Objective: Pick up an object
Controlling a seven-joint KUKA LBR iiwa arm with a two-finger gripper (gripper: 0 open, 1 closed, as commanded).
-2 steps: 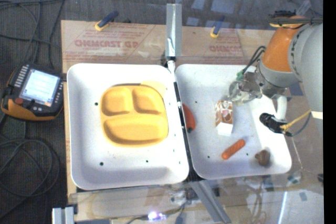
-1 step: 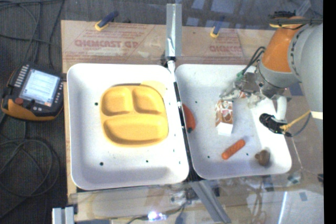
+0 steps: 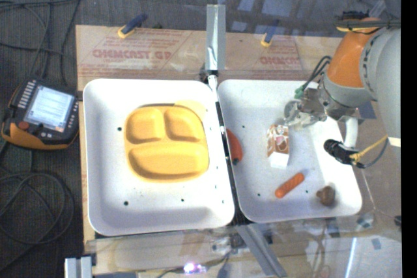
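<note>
Two white bins side by side on the desk. In the left bin, a yellow tray with three dips. In the right bin, four small things to pick from:

- a little carton, white with red and brown print, near the middle
- an orange carrot, nearer the front
- a brown lump in the near right corner
- a red sausage up against the left wall

Grey arm with an orange band reaching in from the right. Claw low over the far part of the right bin, just beside the top end of the carton. Nothing seen between the fingers. Hard to tell if open wide or pinched narrow, too small and dark to see.

Most likely going for the carton, since closest. Not yet picked up.

To do this step well:

- line up right over the middle of the carton, not over its end
- open wider than the carton first
- turn so the fingers sit on the two long sides
- go straight down, slow, without bumping it away
- squeeze softly, since probably thin and easy to crush
- lift straight up and check that it comes along

Could slip out if grabbed by the corner
</note>
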